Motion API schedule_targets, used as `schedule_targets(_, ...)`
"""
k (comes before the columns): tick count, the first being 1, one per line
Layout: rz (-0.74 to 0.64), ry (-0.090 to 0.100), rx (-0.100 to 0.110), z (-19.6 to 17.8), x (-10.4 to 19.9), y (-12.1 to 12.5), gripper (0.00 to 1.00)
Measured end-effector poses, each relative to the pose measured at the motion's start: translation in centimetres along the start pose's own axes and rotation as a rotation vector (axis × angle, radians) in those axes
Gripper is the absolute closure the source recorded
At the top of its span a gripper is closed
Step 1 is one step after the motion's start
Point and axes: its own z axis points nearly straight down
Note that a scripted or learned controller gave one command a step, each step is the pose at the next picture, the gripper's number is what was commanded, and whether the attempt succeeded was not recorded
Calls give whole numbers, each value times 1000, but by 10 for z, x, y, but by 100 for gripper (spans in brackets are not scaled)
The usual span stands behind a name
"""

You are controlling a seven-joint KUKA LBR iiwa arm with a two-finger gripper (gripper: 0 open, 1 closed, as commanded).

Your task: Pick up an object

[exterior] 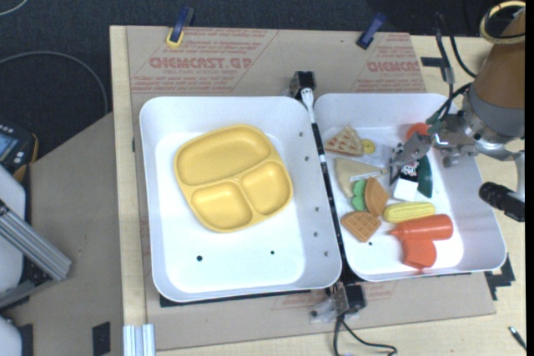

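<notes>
The right bin holds several toy foods: a sandwich wedge, a pale cheese slice, a green piece, a tan bread piece, a waffle, a corn cob, a big orange carrot-like piece, a dark green piece and a white block. My gripper hangs low over the bin's middle, just above the white block and beside the dark green piece. Its dark fingers point down and to the left. I see nothing held between them.
The left bin carries a yellow divided plate. A black divider strip runs between the bins. The arm comes in over the right bin's far right corner. Clamps sit on the cardboard's far edge.
</notes>
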Motion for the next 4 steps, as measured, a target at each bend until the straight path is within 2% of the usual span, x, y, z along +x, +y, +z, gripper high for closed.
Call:
schedule_targets(1, 0, 0, 0, 61, 6, -3, 0)
schedule_targets(2, -1, 0, -2, 94, 7, -3, 0)
schedule_targets(3, 0, -2, -6, 82, 6, -2, 100)
schedule_targets(4, -1, -4, -12, 18, 7, -3, 100)
